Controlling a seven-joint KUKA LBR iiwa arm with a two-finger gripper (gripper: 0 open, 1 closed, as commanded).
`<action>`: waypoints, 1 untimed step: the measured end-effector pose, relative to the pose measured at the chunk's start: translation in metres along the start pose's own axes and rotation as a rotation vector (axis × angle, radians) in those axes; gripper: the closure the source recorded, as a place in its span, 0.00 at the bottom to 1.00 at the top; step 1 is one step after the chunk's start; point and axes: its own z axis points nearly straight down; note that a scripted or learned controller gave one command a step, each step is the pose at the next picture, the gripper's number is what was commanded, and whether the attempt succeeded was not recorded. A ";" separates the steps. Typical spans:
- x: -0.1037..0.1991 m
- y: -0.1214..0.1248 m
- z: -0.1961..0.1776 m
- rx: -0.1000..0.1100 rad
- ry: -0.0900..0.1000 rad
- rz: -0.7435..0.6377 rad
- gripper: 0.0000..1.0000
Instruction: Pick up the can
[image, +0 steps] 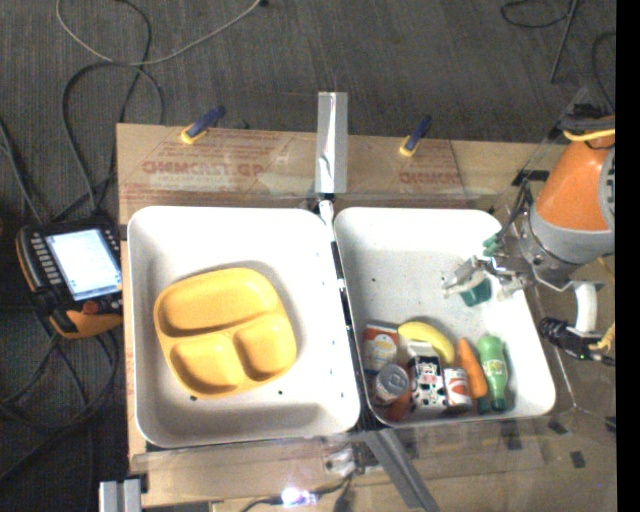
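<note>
Down in the near corner of the right bin (420, 225), the can (392, 381) lies among a crowd of groceries, its round silvery lid tilted up toward the camera and a red-and-white label showing on its side. It touches a small printed carton (428, 384) on one side, with a banana (427, 336) just behind it, and a carrot (473, 368) and green bottle (493, 370) further along the same row. From the pincer (477, 280) the can lies toward the view's lower left, well apart, so the coming move is a reach toward the left and nearer edge. The pincer hovers over bare bin floor near the right wall; whether it is apart or together I cannot tell. A yellow tray (228, 329) sits in the left bin (200, 225).
</note>
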 end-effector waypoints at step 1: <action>0.082 -0.008 0.075 -0.012 -0.003 0.119 0.00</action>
